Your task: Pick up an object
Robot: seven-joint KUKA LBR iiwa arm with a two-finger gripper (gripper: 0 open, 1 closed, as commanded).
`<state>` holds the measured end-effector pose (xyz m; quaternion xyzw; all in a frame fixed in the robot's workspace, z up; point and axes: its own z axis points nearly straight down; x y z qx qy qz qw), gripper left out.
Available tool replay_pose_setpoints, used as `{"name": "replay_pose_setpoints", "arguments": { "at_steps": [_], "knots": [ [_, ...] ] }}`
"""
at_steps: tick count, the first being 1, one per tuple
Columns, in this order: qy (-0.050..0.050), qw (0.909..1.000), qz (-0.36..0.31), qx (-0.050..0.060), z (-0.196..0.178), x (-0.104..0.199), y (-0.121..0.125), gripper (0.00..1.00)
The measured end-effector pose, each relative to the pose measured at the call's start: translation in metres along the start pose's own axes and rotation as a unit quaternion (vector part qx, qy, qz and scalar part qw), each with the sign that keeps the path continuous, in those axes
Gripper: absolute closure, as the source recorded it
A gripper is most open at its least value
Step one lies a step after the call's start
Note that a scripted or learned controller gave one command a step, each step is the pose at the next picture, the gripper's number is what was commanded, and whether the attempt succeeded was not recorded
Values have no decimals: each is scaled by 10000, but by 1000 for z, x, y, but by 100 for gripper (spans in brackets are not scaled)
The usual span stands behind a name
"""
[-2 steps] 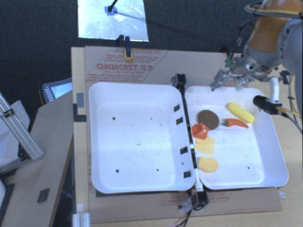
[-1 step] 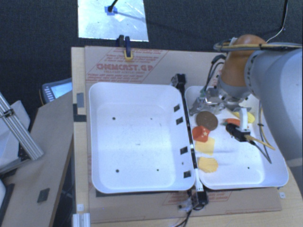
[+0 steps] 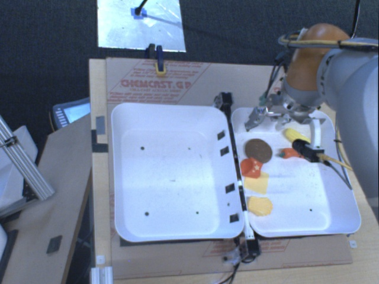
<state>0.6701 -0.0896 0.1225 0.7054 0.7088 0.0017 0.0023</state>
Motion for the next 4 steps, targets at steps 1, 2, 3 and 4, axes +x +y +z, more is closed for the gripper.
{"name": "replay_pose_setpoints", "arguments": {
  "at_steps": [1,2,3,4],
  "knots": [
    [-1,10000,-9,-38,-120,13,1,0],
    [11,10000,-39,-32,-208,104,2,0],
    [19,10000,-29,-27,-278,155,1,0],
    [2,10000,-22,-8,-284,151,2,100]
  ]
}}
